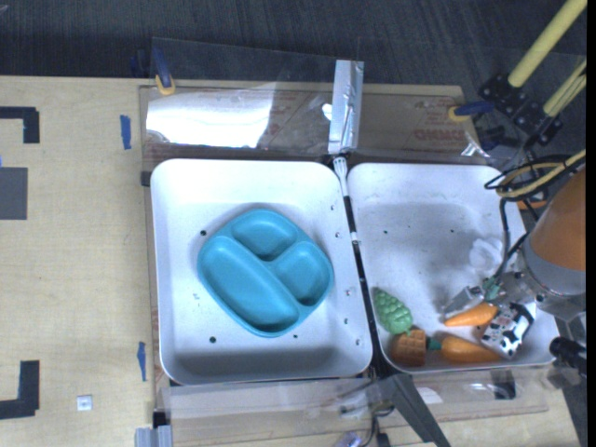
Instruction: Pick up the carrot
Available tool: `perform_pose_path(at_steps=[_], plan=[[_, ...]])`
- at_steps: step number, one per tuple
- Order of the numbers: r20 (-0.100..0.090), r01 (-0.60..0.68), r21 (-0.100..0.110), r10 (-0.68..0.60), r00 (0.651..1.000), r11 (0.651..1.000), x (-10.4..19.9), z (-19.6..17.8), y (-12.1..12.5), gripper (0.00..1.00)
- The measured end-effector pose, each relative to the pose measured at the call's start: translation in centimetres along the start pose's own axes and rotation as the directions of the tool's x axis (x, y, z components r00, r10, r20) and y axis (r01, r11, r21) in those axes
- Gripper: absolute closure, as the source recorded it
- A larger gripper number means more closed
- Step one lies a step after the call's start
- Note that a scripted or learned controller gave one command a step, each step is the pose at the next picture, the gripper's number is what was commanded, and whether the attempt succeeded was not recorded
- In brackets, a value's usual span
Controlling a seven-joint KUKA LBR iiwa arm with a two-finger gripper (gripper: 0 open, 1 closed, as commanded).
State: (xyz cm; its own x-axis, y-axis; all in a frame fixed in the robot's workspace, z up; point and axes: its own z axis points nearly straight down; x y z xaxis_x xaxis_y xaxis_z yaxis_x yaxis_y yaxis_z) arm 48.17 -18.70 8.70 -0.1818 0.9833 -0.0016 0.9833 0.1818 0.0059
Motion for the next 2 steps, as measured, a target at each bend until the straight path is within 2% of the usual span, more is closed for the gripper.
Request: perform_pose_path(at_steps=[1, 2], plan=[[0.005, -0.002, -0.007, 0.002, 1.0, 1.0, -0.1, -1.2, 0.2, 1.0], [0.002, -0.273, -0.002, 0.273, 0.962, 0.962, 5.4, -0.1, 1.0, 1.0]])
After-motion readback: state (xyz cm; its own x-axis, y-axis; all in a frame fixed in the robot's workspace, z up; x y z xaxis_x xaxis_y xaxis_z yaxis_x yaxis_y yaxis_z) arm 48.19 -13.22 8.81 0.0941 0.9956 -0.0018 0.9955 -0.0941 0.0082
